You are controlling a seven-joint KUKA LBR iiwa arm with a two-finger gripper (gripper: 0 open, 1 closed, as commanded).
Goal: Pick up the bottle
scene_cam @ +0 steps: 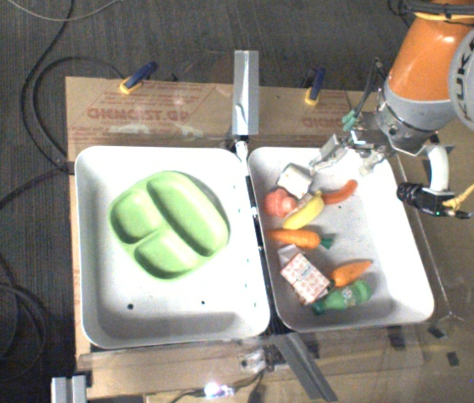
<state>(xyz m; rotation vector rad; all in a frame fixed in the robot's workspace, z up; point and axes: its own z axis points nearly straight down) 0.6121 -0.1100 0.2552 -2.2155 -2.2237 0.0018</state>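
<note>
The bottle (343, 298) is small and green and lies on its side near the front edge of the right bin (404, 250), just below an orange carrot (351, 271). My gripper (350, 154) hangs over the back of the same bin, far behind the bottle. Its two fingers stand apart, open, with nothing between them. A silver cup (294, 179) lies just to the gripper's left.
The right bin also holds a red fruit (279, 201), a banana (304, 212), two more carrots (340, 193) (297, 238) and a pink box (304, 277) next to the bottle. A green divided plate (169, 222) fills the left bin (94, 309).
</note>
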